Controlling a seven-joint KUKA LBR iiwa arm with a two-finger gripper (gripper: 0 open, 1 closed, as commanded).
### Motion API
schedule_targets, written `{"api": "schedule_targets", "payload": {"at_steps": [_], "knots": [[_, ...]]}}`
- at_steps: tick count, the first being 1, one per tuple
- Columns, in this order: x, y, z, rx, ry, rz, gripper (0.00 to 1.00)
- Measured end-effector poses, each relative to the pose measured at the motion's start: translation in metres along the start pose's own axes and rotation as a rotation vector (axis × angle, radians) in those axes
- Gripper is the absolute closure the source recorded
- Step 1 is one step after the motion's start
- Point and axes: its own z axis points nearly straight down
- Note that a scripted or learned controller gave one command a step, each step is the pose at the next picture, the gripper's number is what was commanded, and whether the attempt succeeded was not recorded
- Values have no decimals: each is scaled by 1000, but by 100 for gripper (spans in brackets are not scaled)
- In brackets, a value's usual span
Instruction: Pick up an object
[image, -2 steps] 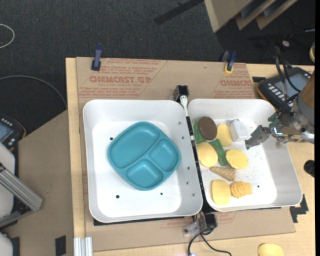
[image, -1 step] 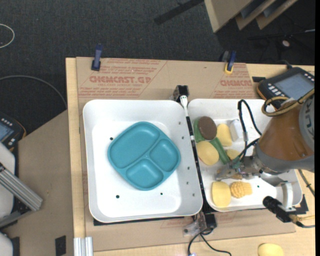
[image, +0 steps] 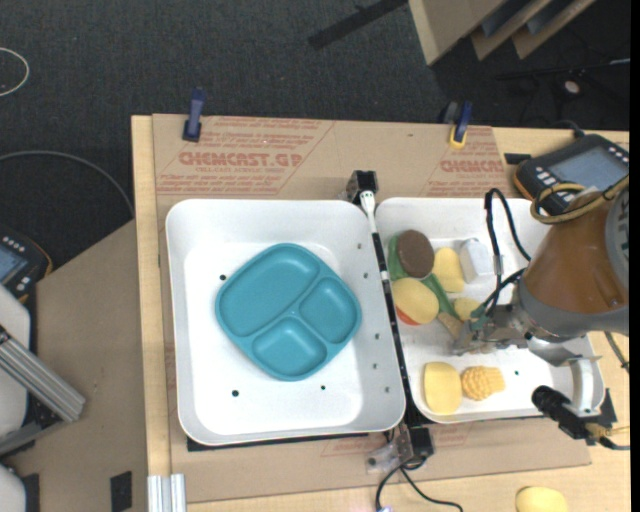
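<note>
Nearest the camera in the right bin (image: 500, 412) lie two yellow pieces side by side, touching: a smooth pale yellow lump (image: 441, 387) and a knobbly corn piece (image: 481, 381). Just above them, toward the bin's middle, the gripper (image: 478, 333) reaches in from the right, at the end of the grey arm (image: 575, 285) with its orange band. Whether it is released or clenched cannot be told from this angle, and nothing can be seen held in it. Left of the gripper, near the bin's dividing edge, sits a cluster: a yellow lemon-like piece (image: 414, 300) over something red and green, a brown round piece (image: 415, 253) behind it, and a smaller yellow piece (image: 449, 268). My judgement is that the corn piece is the closest candidate; it lies just below the gripper tip in the view, toward the near rim. The left bin (image: 200, 390) holds a blue divided plate (image: 288, 311), well apart from the arm.
</note>
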Motion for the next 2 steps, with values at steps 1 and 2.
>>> {"api": "schedule_targets", "payload": {"at_steps": [1, 2], "knots": [[51, 89, -96, -14, 0, -11, 100], [121, 83, -105, -1, 1, -9, 100]]}}
